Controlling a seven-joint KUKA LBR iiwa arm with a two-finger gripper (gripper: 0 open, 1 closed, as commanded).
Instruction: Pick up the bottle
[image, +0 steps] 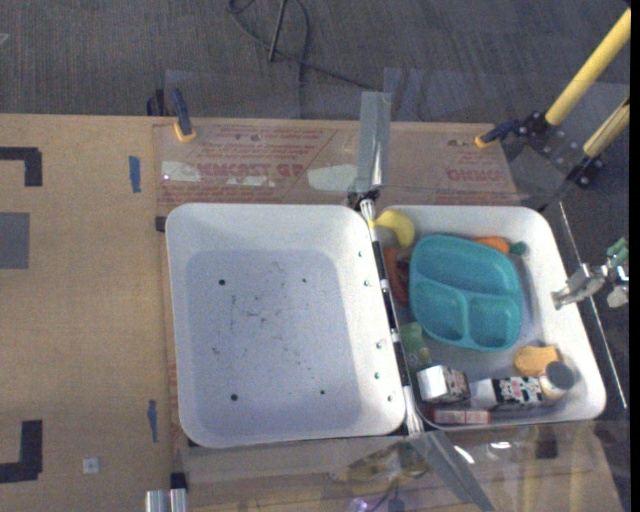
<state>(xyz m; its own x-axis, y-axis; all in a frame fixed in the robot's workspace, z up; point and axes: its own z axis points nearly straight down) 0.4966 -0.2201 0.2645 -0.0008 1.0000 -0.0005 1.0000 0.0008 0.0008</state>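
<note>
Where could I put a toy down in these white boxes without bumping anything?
The left bin has a wide bare floor between all four of its walls. The right bin is crowded: a teal divided tray covers the middle, a banana sits at the back, and a can and bottle line the front wall.

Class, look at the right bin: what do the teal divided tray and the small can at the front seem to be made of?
Teal divided tray: probably moulded plastic, uniform colour, soft sheen, rounded compartments.
Small can: likely metal, since its side shines silvery; its label is too small to read.
</note>
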